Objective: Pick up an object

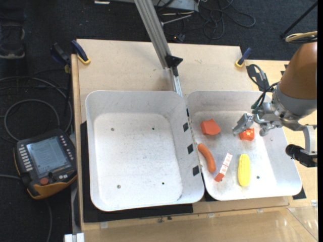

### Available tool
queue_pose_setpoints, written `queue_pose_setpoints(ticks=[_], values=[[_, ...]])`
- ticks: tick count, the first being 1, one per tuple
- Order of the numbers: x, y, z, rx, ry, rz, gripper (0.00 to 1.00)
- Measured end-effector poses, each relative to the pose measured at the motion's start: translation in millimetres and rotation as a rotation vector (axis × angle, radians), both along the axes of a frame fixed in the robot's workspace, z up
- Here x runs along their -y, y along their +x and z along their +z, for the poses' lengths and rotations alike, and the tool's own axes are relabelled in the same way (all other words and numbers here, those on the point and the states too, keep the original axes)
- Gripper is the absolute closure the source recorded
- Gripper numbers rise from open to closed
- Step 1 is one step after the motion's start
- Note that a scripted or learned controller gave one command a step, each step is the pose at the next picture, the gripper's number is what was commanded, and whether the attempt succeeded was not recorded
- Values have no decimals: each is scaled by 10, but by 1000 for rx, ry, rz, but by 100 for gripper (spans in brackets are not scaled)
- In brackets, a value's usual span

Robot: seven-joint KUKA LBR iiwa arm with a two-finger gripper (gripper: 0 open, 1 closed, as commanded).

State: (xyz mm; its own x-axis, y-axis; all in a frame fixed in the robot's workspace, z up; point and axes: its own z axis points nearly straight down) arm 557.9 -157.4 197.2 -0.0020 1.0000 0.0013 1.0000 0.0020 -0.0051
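My gripper (253,127) hangs over the upper right part of the right bin (282,178), fingers spread apart. A small red-orange piece (247,134) lies on the bin floor just below and between the fingertips, not gripped as far as I can see. Further left is an orange-red block (211,127). An orange sausage-shaped piece (207,157) lies near the divider. A small white and red packet (223,167) and a yellow corn cob (244,169) rest towards the front.
The left bin (96,135) sits beside the right one, its rim overlapping at the middle. A slanted metal rail (154,26) comes down to the bins' back edge. A teach pendant (45,160) lies off the bench at the left.
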Motion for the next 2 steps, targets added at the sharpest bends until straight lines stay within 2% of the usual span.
queue_pose_setpoints(ticks=[1,2], values=[[1,11,26,5,-1,-1,0],[9,-62,-428,0,0,-4,0]])
